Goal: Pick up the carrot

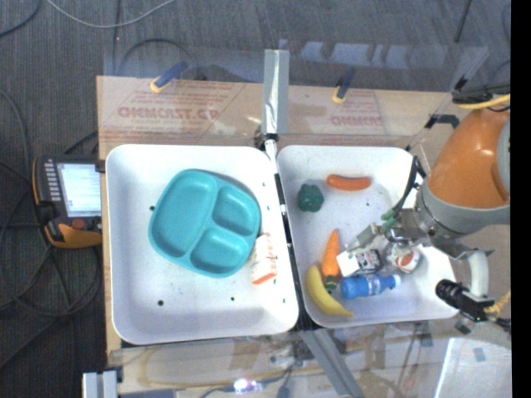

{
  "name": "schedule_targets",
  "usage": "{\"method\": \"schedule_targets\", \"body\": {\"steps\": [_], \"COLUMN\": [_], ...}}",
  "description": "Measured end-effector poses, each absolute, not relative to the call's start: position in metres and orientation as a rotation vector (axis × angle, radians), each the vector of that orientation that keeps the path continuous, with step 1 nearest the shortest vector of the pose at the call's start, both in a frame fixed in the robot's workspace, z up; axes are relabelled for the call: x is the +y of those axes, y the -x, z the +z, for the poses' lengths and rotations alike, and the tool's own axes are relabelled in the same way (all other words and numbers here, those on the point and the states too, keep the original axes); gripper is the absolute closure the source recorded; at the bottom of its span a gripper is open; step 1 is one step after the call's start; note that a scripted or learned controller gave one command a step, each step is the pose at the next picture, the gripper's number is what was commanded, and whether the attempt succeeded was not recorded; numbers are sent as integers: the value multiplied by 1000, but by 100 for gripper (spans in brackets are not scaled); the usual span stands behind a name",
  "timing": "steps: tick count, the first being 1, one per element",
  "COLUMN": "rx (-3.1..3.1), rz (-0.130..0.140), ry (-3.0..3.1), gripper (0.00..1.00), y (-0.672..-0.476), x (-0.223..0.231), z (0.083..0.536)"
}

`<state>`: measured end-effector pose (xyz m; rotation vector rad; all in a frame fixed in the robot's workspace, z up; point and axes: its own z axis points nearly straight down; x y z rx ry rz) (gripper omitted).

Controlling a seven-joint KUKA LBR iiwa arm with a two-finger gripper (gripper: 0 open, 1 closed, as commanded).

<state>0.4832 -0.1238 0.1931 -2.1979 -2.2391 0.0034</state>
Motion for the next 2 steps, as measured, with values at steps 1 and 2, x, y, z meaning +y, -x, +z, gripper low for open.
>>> {"method": "schedule_targets", "body": {"steps": [1, 2], "rx": [-2460, -2459], "rz": [2, -3], "ry": [1956, 1951], "gripper": [0, 100], "y": [-501, -502], "x": [-105, -102], "z": [111, 119]}}
